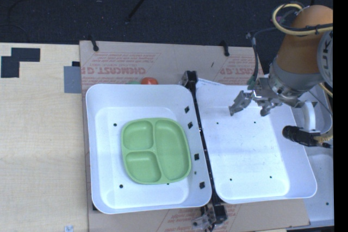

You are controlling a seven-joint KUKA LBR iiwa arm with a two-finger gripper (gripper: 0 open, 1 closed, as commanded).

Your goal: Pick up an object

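A light green divided plate (155, 150) with three compartments lies flat in the left bin (103, 117). My gripper (251, 106) hangs above the upper part of the right bin (255, 182), well to the right of the plate. Its two grey fingers are spread apart with nothing between them. The grey arm with its orange band (304, 35) reaches in from the upper right.
A small red and green object (148, 82) lies on the cardboard just behind the left bin's far rim. A black divider with clips (197, 133) runs between the two bins. A black cable fitting (299, 136) overhangs the right bin's right edge.
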